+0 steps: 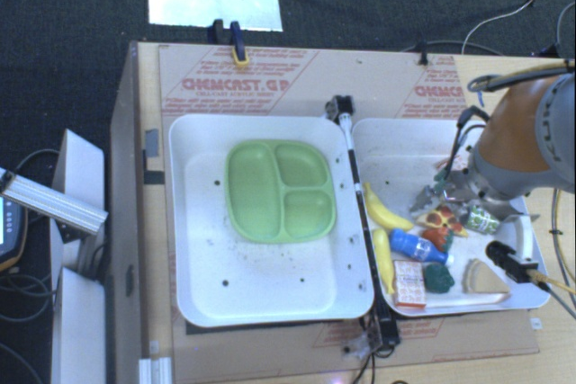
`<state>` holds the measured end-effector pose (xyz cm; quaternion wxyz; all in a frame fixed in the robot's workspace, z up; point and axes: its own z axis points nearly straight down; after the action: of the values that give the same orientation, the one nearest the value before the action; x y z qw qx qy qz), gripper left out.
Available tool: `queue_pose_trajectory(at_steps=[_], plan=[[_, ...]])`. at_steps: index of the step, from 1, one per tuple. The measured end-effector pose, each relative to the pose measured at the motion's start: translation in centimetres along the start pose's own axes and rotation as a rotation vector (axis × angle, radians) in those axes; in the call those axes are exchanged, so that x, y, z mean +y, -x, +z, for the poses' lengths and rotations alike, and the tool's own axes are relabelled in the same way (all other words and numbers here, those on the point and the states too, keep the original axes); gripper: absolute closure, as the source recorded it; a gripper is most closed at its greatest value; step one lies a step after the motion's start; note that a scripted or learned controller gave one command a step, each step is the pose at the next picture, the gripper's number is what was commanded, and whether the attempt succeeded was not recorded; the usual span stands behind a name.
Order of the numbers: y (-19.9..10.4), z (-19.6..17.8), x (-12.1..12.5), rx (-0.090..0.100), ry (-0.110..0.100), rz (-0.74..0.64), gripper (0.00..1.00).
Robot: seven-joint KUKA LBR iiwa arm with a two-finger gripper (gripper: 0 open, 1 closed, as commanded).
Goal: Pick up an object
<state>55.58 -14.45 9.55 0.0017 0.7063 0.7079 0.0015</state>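
Note:
The right bin (pixel 396 148) holds a pile of small items at its front. A yellow banana (pixel 387 213) lies next to the divider, with a second banana (pixel 382 258) below it. Beside them are a blue bottle (pixel 418 245), an orange pizza-slice toy (pixel 441 220), a dark green lump (pixel 439 279), a red and white carton (pixel 409 285), a pale wedge (pixel 486 279) and a small clear bottle (pixel 479 218). My gripper (pixel 432 193) hangs low over the pile, just above the pizza-slice toy and right of the upper banana. I see nothing held in it.
The left bin (pixel 198 274) carries a green divided plate (pixel 279 192). The arm's grey body and orange band (pixel 522 135) cover the right bin's right side. A black rail (pixel 353 184) runs between the bins. The right bin's far half shows bare floor.

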Motion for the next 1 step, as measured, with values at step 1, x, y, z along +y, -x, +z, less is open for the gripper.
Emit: queue_pose_trajectory(at_steps=[1], plan=[[0.91, -3.05, 4.27, -0.001, -0.001, -0.001, 1.0]])
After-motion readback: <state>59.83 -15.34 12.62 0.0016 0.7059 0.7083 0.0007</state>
